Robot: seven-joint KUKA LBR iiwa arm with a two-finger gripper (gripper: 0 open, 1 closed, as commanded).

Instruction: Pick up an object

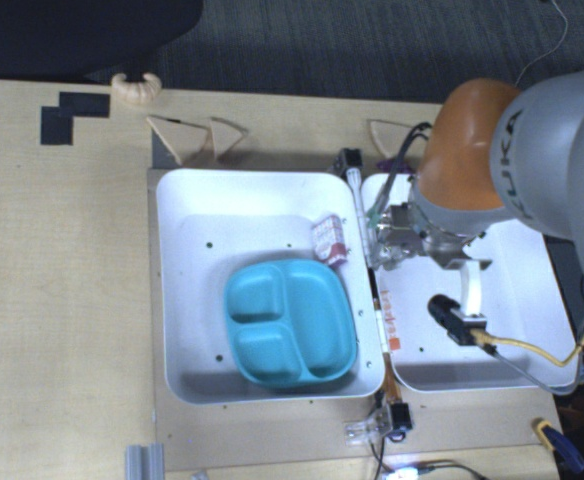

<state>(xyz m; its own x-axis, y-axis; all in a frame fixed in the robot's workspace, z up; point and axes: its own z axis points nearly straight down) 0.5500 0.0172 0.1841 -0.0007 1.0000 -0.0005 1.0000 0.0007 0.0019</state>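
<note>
Here the end effector [382, 236] hangs over the right bin's [512, 368] left rim; open or closed, I cannot tell. A red-and-white packet [329, 238] lies just beside it, at the left bin's [187, 268] right wall, touching a blue divided tray [290, 320].

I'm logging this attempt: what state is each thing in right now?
Blue plate: right side up, flat in the left bin, compartments empty.
Packet: lying by the plate's far edge, not gripped.
Gripper: above the right bin's left wall; open or shut, cannot tell.
</note>
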